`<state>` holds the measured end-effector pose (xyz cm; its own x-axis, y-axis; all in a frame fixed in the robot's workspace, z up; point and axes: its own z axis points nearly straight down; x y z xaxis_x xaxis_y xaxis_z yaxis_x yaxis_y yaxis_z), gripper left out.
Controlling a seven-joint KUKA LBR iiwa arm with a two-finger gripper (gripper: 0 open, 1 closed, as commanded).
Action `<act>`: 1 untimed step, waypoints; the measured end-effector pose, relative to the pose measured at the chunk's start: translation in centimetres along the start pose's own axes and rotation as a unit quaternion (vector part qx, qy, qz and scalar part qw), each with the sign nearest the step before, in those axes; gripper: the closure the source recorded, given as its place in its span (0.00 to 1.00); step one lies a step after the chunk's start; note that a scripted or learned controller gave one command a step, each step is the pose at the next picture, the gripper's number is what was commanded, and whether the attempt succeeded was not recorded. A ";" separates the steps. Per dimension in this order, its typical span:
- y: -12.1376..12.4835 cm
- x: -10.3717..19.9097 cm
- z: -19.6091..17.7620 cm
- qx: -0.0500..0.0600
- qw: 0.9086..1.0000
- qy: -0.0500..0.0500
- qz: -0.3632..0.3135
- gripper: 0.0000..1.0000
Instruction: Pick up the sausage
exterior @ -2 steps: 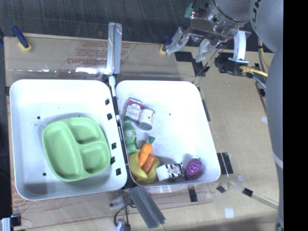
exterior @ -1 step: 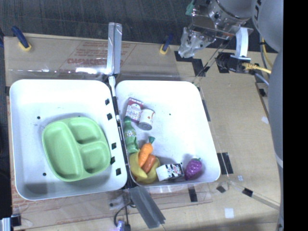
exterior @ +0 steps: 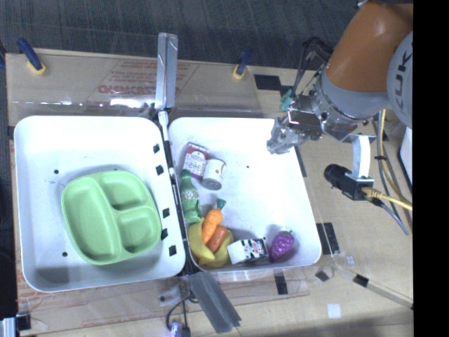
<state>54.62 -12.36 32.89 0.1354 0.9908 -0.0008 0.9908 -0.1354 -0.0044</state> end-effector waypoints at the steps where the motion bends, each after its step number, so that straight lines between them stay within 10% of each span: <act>1: -5.4 -5.2 7.3 0.002 0.929 0.000 0.370 1.00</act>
